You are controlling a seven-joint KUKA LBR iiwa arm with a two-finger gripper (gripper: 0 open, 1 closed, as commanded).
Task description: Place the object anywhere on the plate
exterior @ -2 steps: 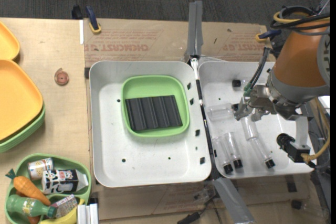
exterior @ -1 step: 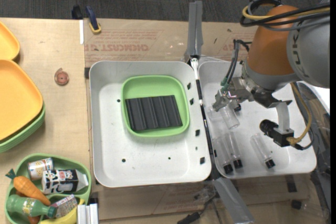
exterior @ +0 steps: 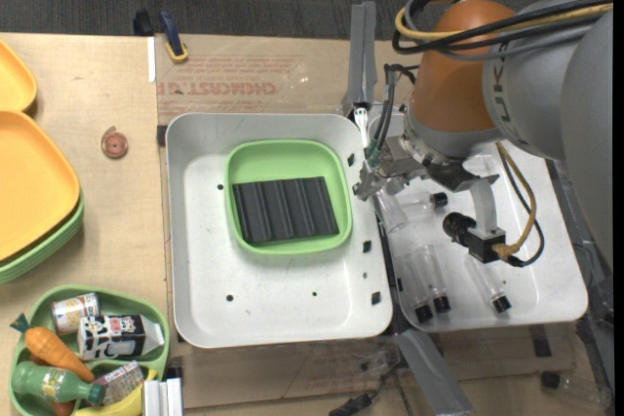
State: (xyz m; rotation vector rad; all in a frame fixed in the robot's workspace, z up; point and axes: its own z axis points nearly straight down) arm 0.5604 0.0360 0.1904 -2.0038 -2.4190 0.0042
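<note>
Plate (exterior: 289, 165), green and square, sits in the left white bin (exterior: 195, 239) with a dark ribbed slab (exterior: 285, 208) lying on it. We see the arm's tool (exterior: 382, 172) over the right bin (exterior: 546, 287); its grip we cannot tell.

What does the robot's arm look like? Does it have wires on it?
The arm is big, round and grey, with a shiny orange band near the wrist. Yes, it has wires: yellow and black cables loop over the orange part, and another yellowish cable curls lower down. Its gripper is small grey metal.
</note>
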